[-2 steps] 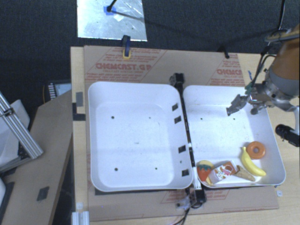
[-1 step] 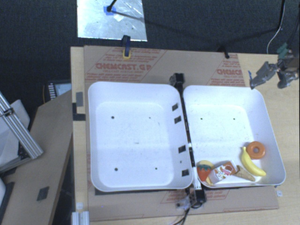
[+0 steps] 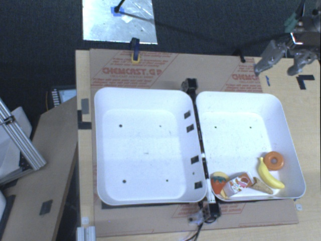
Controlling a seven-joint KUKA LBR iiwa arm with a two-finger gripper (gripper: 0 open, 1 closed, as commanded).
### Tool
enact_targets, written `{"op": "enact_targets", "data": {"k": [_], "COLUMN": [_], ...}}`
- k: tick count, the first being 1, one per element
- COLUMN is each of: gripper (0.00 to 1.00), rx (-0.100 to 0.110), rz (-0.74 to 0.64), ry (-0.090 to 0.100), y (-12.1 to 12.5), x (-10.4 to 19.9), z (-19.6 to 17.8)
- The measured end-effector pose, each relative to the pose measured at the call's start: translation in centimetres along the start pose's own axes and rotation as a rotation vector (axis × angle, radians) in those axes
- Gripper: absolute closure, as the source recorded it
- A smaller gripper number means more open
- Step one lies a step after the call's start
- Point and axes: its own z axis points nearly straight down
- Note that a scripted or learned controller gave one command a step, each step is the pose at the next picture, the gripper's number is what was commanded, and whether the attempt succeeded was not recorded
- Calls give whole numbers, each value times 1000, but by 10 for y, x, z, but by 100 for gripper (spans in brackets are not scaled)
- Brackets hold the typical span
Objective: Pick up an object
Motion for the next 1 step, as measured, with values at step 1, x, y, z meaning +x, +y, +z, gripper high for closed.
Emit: {"op": "enact_targets", "data": {"k": [1], "gripper": [0], "rx": [10], "rz": [-3], "ry": [2], "y": [-35], "x": [97], "z": [-10]}}
